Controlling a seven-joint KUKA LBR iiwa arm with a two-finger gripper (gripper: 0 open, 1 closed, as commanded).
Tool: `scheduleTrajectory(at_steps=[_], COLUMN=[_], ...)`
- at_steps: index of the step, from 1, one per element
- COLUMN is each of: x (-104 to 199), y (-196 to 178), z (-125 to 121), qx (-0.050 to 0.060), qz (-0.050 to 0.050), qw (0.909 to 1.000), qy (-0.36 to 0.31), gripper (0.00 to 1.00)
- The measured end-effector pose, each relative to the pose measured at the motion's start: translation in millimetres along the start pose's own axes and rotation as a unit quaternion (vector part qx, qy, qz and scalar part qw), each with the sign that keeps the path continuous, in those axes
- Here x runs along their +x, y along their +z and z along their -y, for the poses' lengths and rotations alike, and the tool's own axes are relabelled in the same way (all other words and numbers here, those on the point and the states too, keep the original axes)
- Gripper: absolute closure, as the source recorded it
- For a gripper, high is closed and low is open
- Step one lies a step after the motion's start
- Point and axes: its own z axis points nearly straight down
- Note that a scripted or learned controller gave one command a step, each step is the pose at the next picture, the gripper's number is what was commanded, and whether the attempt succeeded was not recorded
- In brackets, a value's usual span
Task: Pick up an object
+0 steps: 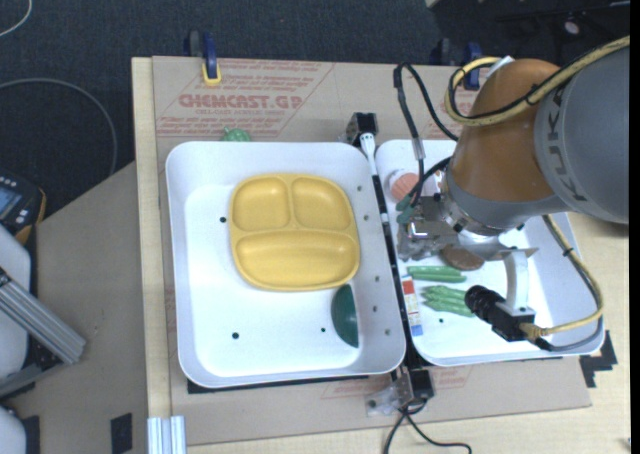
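Green pods (440, 285) lie in the right bin (560, 337), just below the gripper (425, 230) as the camera view shows it; these look the likeliest target. Gripper is low over that bin's left side, beside the divider between the bins. Cannot tell its state: the wrist and orange band hide it. Nothing visibly held, so the pick looks not yet made; grasp and lift are judged still to do.

Left of the gripper, in the left bin (200, 272): yellow divided plate (293, 230), dark green object (346, 314) at its lower right corner.

Writing: board (250, 97) behind the bins reads "CHEMCAST G P" in red, smaller lines illegible. Arm casing shows "KU".
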Motion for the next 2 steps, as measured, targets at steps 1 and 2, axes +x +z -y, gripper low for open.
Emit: scheduleTrajectory(at_steps=[1, 2], x=[82.9, 92.4], y=[-146.4, -95.6], z=[29.4, -8.6], qx=[-0.009, 0.000], qz=[0.000, 0.002], qw=[1.0000, 1.0000], qy=[-0.001, 0.003], gripper=[1.00, 1.00])
